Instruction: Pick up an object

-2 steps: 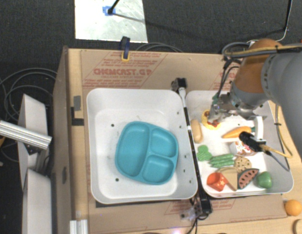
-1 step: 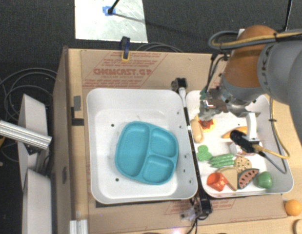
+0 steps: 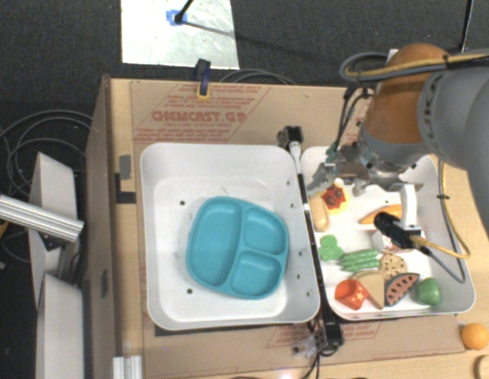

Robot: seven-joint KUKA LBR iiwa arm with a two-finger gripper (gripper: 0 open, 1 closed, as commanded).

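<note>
Gripper (image 3: 339,183) is low over the far end of the right bin (image 3: 457,279), up-view and slightly view-left of the green pea pod (image 3: 361,259), which I'm using as reference for everything. I can't tell from this angle whether the gripper is open or closed, and I can't confirm a hold on anything. Closest candidate is a red-orange toy piece (image 3: 333,197), up-view and a bit view-left of the pod, right beneath the gripper; contact unclear. A pale sausage-shaped piece (image 3: 317,212) lies further view-left of the pod at about the same height, against the bin wall. An orange wedge (image 3: 384,212) is up-view and slightly view-right of the pod. A green leafy piece (image 3: 329,249) is just view-left of the pod, and a brown round piece (image 3: 393,263) is just view-right of it. A tan bread slice (image 3: 376,287) sits just below the pod, with a red pepper (image 3: 351,292) below and slightly view-left. A watermelon slice (image 3: 400,288) is below and view-right, and a green round fruit (image 3: 426,292) is further view-right again. An orange ball (image 3: 473,335) is outside the bin on the bench, well down-view and view-right of the pod. A blue divided plate (image 3: 238,245) lies flat in the left bin (image 3: 173,180), well view-left of the pod.
</note>
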